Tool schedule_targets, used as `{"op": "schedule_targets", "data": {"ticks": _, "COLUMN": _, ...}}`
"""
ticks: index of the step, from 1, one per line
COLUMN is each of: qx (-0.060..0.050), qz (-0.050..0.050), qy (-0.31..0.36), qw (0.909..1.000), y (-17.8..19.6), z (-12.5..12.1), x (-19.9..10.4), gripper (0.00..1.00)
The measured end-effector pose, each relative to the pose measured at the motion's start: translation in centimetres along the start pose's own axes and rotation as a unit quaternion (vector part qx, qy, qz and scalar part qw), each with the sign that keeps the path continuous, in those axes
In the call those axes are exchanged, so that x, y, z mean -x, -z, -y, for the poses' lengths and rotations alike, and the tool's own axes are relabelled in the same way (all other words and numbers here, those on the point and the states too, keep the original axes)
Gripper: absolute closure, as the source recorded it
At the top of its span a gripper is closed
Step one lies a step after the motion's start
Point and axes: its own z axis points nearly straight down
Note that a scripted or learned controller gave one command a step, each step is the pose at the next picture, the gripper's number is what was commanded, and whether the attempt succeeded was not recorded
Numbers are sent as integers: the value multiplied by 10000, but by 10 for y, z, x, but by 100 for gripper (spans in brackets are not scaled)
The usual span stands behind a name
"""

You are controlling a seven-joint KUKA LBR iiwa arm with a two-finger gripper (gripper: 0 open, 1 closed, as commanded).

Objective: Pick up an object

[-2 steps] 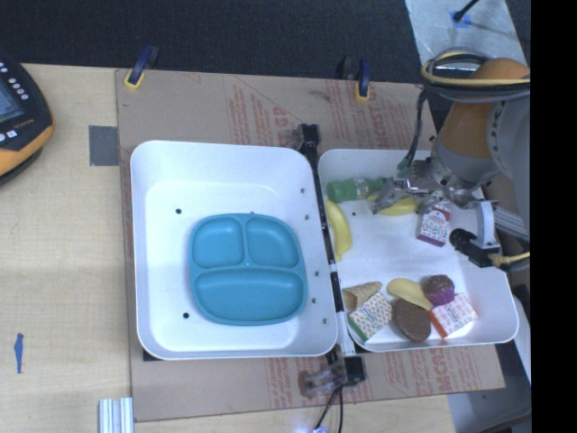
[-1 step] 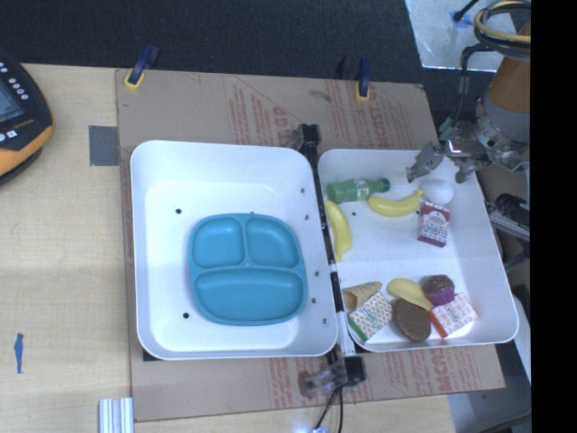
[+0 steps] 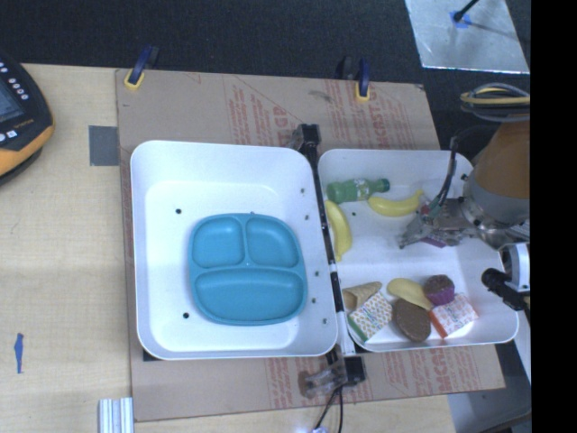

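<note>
In the right bin [image 3: 353, 164], hand [image 3: 424, 233], grip unclear, near a crosswise banana [image 3: 394, 206].

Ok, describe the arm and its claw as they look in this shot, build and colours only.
The arm enters from the right as a rounded grey body with a broad orange band above the wrist. A thin dark cable arcs along its left side. The claw is a small grey metal assembly with thin fingers, hard to make out in detail. A white and black fitting sits just below the wrist.
</note>
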Motion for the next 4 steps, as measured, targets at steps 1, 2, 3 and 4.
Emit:
{"op": "schedule_targets", "data": {"ticks": 1, "qx": 86, "qz": 16, "qy": 19, "qw": 10000, "y": 101, "z": -70, "x": 20, "gripper": 0}}
{"op": "schedule_targets", "data": {"ticks": 2, "qx": -43, "qz": -28, "qy": 6, "qw": 10000, "y": -6, "z": -8, "x": 17, "gripper": 0}}
{"op": "schedule_targets", "data": {"ticks": 3, "qx": -27, "qz": -26, "qy": -5, "qw": 10000, "y": -3, "z": 73, "x": 16, "gripper": 0}}
{"op": "schedule_targets", "data": {"ticks": 4, "qx": 6, "qz": -12, "qy": 21, "qw": 10000, "y": 8, "z": 69, "x": 16, "gripper": 100}}
